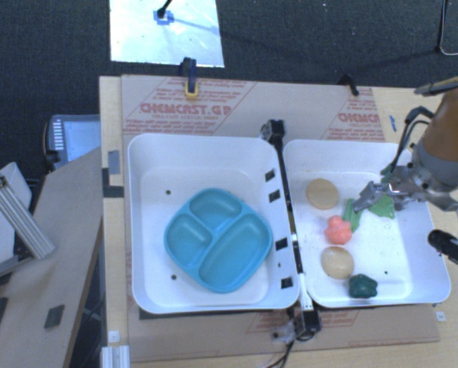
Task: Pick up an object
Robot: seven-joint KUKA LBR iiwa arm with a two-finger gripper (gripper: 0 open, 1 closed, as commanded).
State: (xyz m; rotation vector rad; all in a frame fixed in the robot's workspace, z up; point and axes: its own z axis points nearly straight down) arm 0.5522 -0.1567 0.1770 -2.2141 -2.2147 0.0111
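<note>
In the right bin (424,278), a green leafy toy (367,204) lies near the far right corner, with our tool (391,192) right at it; we cannot tell whether it has a hold. We should grip the leaf's middle and lift straight up, clear of the orange-pink toy (337,231) just beside. Red print on the cardboard (237,102) reads "CHEMCAST GP".

Two white bins (206,148), one blue plate (217,240), five small food toys (338,231).
</note>
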